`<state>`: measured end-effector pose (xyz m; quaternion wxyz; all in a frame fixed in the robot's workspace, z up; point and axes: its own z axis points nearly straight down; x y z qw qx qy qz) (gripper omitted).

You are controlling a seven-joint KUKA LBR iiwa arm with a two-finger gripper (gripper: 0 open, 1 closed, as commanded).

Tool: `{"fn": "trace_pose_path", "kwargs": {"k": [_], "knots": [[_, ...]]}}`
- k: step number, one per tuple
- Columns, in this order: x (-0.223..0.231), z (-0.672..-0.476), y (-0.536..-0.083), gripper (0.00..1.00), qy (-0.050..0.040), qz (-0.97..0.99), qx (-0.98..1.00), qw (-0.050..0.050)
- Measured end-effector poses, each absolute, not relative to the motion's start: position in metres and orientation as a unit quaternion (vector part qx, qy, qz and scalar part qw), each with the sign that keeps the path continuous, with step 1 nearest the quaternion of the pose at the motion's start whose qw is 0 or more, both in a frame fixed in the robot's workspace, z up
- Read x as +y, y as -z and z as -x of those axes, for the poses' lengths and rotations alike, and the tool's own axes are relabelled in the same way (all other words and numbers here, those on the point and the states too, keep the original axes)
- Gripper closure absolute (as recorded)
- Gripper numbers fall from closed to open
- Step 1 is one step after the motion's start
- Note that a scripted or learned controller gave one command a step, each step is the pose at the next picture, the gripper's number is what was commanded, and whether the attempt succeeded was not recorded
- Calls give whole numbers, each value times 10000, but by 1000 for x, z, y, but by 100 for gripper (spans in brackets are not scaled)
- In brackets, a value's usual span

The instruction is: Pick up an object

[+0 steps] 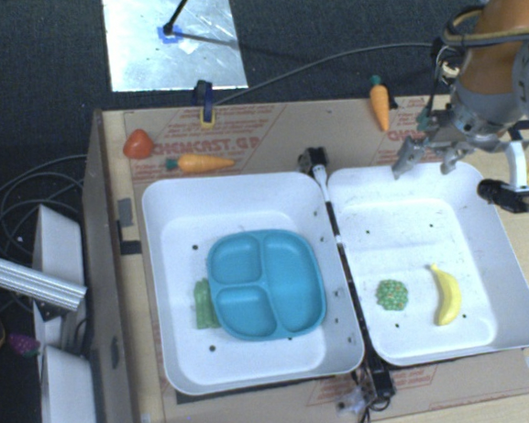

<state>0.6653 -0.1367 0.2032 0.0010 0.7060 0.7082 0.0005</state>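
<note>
**Gripper up at the back rim, fruit way down front**

The gripper [424,158] hangs over the right bin's [501,231] far edge, fingers spread apart with nothing between them. The banana [447,295] and a green ball [391,294] sit close together near the front, well apart from it. The left bin [172,260] has a blue plate [265,284] with a green thing [204,305] touching its left side. Two carrots [200,163] [380,105] and a tomato [138,144] lie on the cardboard behind.

Arm [499,56]: grey metal casing, broad orange band above wrist, black cables looped alongside, two slim grey fingers [407,158].
</note>
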Motion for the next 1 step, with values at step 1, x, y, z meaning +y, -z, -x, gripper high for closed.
{"fn": "trace_pose_path", "kwargs": {"k": [1], "knots": [[-172,-606,-132,0,10,-7068,7074,-3]]}}
